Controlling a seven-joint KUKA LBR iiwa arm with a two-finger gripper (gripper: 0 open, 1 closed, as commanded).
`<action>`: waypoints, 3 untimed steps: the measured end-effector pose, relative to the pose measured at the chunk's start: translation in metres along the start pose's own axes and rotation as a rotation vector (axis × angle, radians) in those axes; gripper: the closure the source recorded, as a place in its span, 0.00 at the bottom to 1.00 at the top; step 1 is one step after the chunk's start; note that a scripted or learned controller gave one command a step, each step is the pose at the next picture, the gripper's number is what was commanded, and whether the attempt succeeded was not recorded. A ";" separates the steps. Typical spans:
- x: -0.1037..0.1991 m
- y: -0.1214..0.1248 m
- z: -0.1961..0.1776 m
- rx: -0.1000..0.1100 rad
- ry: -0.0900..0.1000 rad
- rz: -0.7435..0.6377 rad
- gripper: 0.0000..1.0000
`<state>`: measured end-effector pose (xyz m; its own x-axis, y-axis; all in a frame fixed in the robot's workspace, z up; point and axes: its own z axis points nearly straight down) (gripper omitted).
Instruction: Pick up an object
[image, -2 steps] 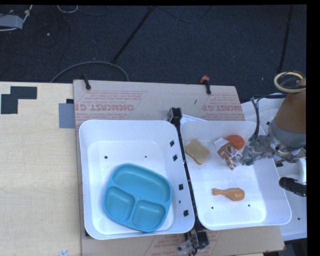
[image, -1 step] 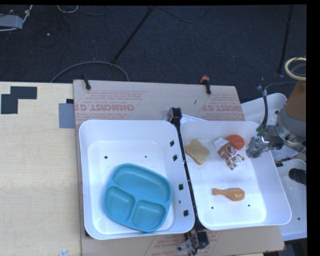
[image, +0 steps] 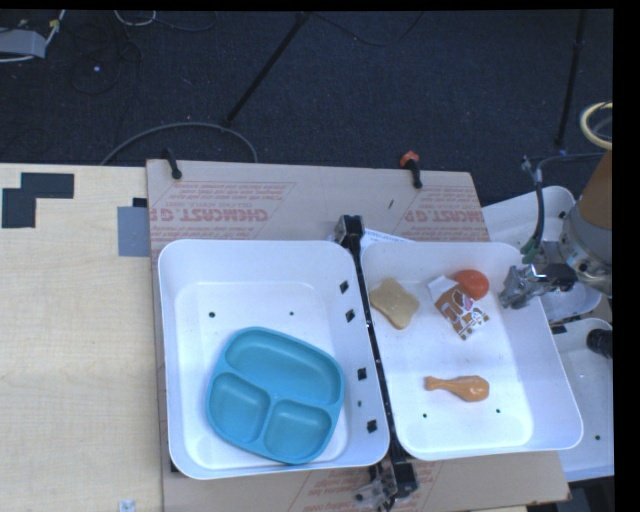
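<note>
Arm low at right bin (image: 560, 400) rim; gripper (image: 520, 285) (grip state unclear) near tomato (image: 472, 283).

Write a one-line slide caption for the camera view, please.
Gripper at right bin's edge near bread slice, snack packet, drumstick; blue tray in left bin.

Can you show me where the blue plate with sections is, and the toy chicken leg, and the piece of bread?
Blue plastic tray with three sections (image: 275, 393): camera view, on its middle ridge.
Tan toy chicken drumstick (image: 462, 387): camera view, on its thick end.
Tan toy slice of bread (image: 394, 302): camera view, on its flat top.
</note>
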<state>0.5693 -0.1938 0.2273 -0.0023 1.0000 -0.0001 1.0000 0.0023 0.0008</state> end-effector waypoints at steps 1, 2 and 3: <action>0.061 -0.010 -0.003 0.004 0.003 -0.003 1.00; 0.115 -0.021 0.007 0.006 0.003 -0.001 1.00; 0.174 -0.030 0.013 0.006 0.003 -0.003 1.00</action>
<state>0.5387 -0.0194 0.2145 -0.0049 1.0000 0.0032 1.0000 0.0049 -0.0055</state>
